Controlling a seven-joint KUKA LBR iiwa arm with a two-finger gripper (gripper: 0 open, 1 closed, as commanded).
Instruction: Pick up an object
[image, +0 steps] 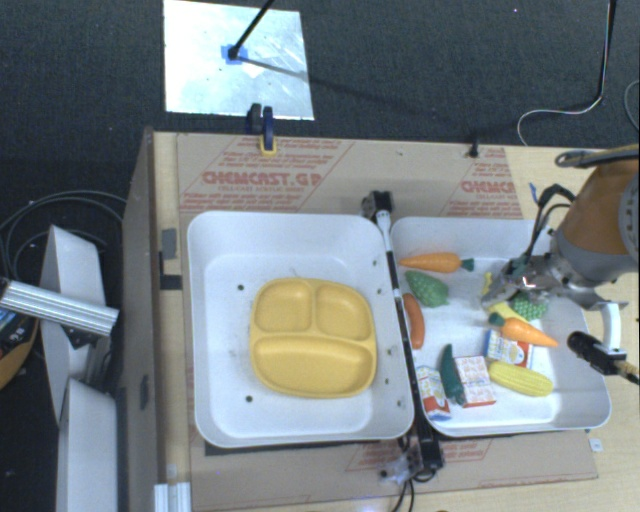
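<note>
The right bin (590, 400) holds several toy foods. An orange carrot (435, 263) lies at its far left, with a green leafy piece (428, 290) and a red-orange sausage (415, 320) just below it. A second carrot (530, 332), a yellow corn cob (520, 379), a dark green cucumber (450, 373) and small cartons (475, 381) lie nearer the front. My gripper (508, 284) hangs low over the bin's right half, just above the second carrot and a green piece (531, 309). Nothing shows between its tips.
The left bin (215, 300) holds a yellow divided plate (312, 335). A black clip (380, 206) sits where the bins meet at the back. The grey wrist (590, 255) and orange band (605, 205) cover the right bin's far right corner. Cardboard lies under both bins.
</note>
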